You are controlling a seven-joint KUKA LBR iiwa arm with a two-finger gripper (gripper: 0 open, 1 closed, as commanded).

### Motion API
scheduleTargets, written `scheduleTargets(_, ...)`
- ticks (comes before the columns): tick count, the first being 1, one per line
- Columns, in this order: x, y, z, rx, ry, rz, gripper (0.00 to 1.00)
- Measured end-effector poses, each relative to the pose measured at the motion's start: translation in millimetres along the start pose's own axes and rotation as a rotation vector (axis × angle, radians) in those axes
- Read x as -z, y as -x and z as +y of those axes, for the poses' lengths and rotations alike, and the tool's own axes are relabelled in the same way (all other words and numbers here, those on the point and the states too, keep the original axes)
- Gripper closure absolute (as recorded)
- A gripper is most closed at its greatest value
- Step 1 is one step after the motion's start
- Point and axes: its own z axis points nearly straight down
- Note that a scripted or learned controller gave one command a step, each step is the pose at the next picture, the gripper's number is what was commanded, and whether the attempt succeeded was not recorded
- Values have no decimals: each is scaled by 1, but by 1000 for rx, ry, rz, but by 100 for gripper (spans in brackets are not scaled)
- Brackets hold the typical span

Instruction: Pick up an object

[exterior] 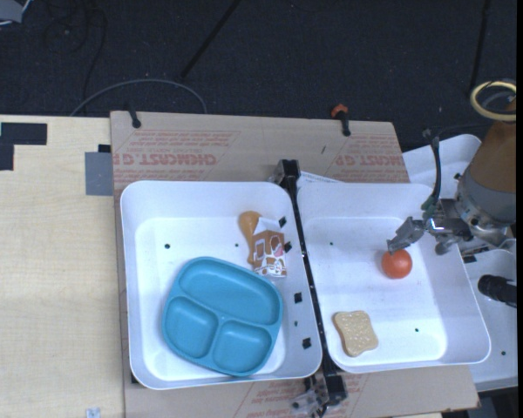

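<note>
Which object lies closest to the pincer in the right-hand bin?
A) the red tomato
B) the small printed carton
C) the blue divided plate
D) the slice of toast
A: the red tomato sits just below the pincer in the right bin, while the toast slice lies farther toward the bin's front edge.

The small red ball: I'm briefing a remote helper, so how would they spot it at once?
Start at the right-hand shallow white bin. In its upper middle, just below the grey arm's two-finger gripper, lies the small red ball. Its one bin-mate, a flat tan toast-shaped slice, is pale and sits near the front wall.
</note>
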Motion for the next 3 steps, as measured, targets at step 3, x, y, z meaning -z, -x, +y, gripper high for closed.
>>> scheduleTargets(3,-108,-7,-5,2,7,-1,0)
